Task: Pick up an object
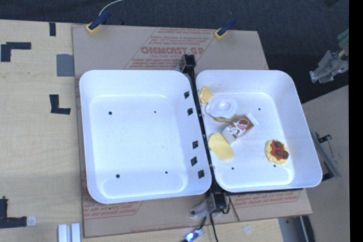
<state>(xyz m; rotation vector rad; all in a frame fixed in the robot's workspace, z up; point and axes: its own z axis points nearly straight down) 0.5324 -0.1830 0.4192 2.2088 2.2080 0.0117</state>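
Claw (328, 67) parked high at the right edge, off the bins.
What looks like the claw is too blurred to tell its state; down-left of it, the right bin (300, 122) holds a clear cup (221, 106), brown packet (238, 128), two yellow pieces (220, 147) and a yellow-red toy (277, 151).

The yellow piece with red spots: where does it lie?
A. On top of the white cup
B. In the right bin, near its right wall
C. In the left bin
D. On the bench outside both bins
B: the spotted piece lies alone on the right bin floor, close to its right wall.
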